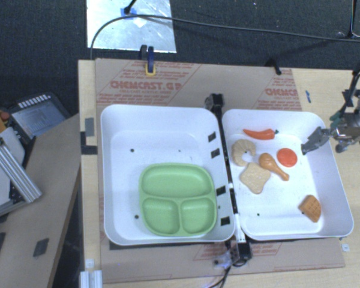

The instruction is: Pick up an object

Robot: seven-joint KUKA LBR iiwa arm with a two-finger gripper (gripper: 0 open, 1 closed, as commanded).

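In the right bin [330, 179], nearest the camera, a small waffle-patterned orange piece [310, 208] lies close to the front right corner, well apart from the other toy foods. Farther back and to the left of it, a tan slice of toast [252, 178] lies flat on the bin floor, with a drumstick [273, 165] just beside it on the right, its thick end pointing toward the bin's back. A pale croissant-like piece [243, 150] sits just behind the toast, near the bin's left wall, and a round red-orange tomato slice [287, 157] lies right of the drumstick, near it; whether they touch cannot be told. Farthest back in that bin, a red chili pepper [259, 134] with a dark stem lies lengthwise along the back wall.

To the left of the right bin and touching it along a row of black clips, the left bin [120, 161] holds a green three-compartment plate [177, 198] in its front half.

The end effector [316, 139] hangs over the right bin's back right edge, to the right of the tomato slice and apart from it. Its dark tip points down toward the bin, nothing is seen held in it, and how far it is open cannot be told. Both bins rest on a cardboard sheet [168, 83] on the bench [60, 161].
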